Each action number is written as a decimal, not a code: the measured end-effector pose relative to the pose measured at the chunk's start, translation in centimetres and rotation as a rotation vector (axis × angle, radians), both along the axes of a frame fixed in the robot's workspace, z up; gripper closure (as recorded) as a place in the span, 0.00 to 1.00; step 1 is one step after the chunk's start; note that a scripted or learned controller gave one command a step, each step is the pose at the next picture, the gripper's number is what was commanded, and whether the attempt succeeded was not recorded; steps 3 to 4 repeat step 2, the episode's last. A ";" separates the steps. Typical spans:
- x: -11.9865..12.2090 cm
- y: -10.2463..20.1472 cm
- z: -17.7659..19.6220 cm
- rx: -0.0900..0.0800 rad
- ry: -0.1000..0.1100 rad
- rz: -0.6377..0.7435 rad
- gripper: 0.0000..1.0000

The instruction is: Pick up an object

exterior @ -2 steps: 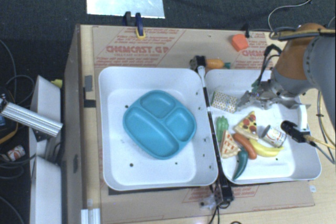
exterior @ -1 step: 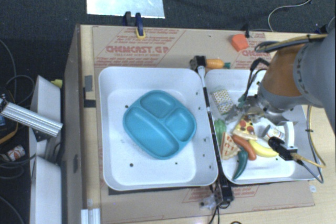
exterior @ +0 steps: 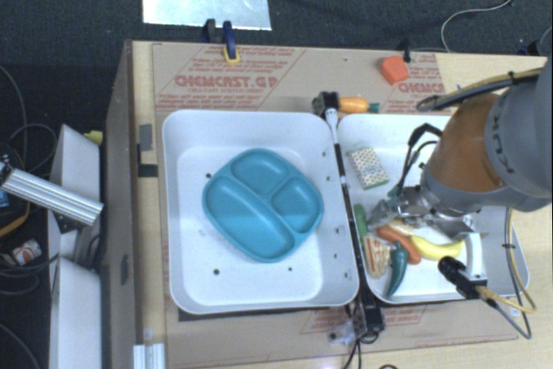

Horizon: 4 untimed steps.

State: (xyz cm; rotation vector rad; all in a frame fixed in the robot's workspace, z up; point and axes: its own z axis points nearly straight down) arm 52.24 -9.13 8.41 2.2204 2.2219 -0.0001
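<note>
Looming closest to the overhead camera, the grey arm (exterior: 501,147) with its orange band reaches in over the right bin (exterior: 380,134), its gripper (exterior: 399,207) lowered among a cluster of toy food. How far the fingers are parted cannot be told from this angle, and nothing can be seen held between them. Just below the gripper lie a banana (exterior: 436,248), an orange carrot-like piece (exterior: 399,234), a green pepper (exterior: 397,272) and a striped wafer (exterior: 376,253); a speckled sponge block (exterior: 368,167) sits apart near the bin's upper left. The left bin (exterior: 186,186) carries a blue divided plate (exterior: 263,203). A clean pick likely calls for centring on one item, probably the carrot piece, clear of its neighbours before closing. Red lettering on the cardboard underlay (exterior: 226,75) appears to read "CHEMCAST GP".
</note>
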 end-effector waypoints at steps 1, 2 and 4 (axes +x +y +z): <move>0.1 0.0 1.1 0.000 -0.003 0.002 1.00; 3.5 4.8 10.1 0.001 -0.003 0.003 1.00; 3.5 4.8 10.1 0.001 -0.003 0.003 1.00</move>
